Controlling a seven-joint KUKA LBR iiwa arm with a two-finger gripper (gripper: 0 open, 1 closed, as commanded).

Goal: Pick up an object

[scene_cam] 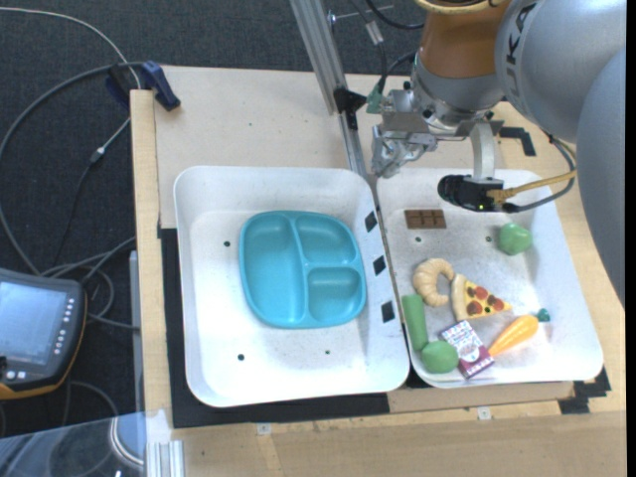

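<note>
The end effector [390,157], holding nothing, its spread unclear, hangs over the right bin [581,311] near the chocolate bar [425,220], poised to pick from the toy food.

Teal tray [298,266], white bins [199,207]

Teal tray [298,266] – glossy plastic; bench [248,117] – matt wood.

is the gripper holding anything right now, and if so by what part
Nothing is held. The gripper hangs above the top edge of the right bin with nothing between its fingers; the toy food lies in the bin below.
</note>
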